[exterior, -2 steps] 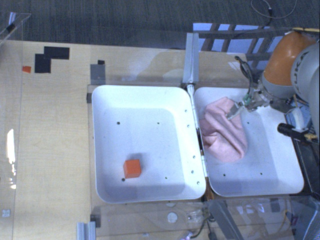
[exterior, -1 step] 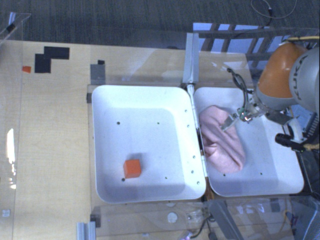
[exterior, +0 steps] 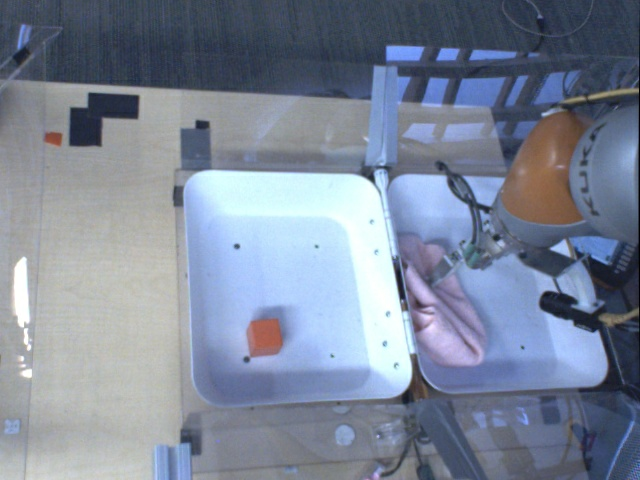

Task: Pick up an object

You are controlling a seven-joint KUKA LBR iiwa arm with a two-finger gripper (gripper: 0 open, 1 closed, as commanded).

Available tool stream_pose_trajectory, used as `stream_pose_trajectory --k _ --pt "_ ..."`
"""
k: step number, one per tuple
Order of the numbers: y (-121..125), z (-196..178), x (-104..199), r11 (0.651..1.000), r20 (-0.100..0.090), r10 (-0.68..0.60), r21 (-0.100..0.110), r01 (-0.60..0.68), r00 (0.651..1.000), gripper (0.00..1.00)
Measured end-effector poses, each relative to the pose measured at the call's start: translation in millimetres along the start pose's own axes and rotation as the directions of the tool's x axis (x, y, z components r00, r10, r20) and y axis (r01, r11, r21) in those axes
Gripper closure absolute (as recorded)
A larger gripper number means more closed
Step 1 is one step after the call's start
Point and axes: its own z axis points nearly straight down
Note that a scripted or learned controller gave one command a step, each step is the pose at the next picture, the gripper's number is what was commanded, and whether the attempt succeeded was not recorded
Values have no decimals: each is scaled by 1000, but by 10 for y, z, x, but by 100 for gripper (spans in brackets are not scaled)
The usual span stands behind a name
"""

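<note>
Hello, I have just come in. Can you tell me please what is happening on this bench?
A grey and orange robot arm reaches in from the right, trying to pick up an object. Its hand is low in the right bin, at the upper end of a pink cloth lying along the bin's left side. An orange block sits untouched in the left bin.

Two white bins (exterior: 215,193) side by side
</note>
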Motion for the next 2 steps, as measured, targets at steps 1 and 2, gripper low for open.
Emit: stream_pose_trajectory --k 1,2 --pt "-3 -3 199 994 2 112 -2 -112 994 0" --pt "40 -130 197 994 5 109 -11 -109 994 100"
